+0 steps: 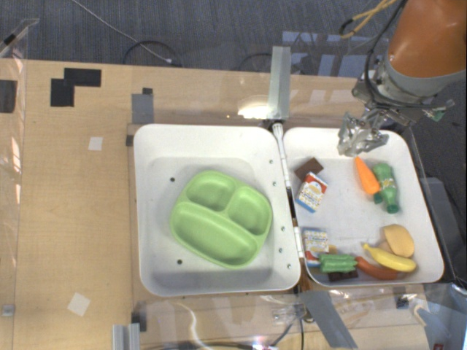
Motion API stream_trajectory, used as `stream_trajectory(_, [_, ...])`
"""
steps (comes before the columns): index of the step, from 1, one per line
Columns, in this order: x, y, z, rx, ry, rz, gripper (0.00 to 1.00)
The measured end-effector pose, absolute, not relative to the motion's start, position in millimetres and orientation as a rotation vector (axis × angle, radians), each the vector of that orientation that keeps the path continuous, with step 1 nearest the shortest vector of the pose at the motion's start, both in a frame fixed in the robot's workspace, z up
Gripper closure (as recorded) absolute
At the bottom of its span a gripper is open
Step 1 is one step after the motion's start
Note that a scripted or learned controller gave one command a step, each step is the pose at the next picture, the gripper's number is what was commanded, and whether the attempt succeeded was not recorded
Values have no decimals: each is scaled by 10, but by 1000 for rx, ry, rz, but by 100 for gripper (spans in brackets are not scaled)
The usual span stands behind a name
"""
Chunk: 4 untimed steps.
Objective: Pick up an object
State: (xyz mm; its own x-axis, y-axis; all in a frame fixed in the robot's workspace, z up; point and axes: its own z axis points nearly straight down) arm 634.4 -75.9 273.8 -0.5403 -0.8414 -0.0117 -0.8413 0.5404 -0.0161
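Note:
My gripper [361,137] hangs over the far edge of the right bin [343,195], with nothing visible between its fingers. Just in front of it lie an orange carrot [366,176] and a green bottle [387,186]. A brown block [307,168] and a small white carton [311,194] sit near the bin's left side. Along the near edge are a second small carton [315,240], a green pickle-like piece [338,262], a red-orange piece [372,270], a banana [389,259] and a tan potato-shaped piece [398,239].
The left bin [157,195] holds a green divided plate [221,217]. A metal post [280,86] stands behind the divider between the bins. The arm's orange band [429,24] rises at the upper right.

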Motion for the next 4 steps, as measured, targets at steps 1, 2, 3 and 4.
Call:
stream_trajectory(1, [6223,-1505,2425,-2155,2278,-4,100])
stream_trajectory(2, [6173,-1796,1000,-1490,2753,-11,100])
stream_trajectory(3, [6385,-1855,891,-2172,2258,-9,100])
stream_trajectory(4, [6731,-1672,2635,-2108,2308,-28,100])
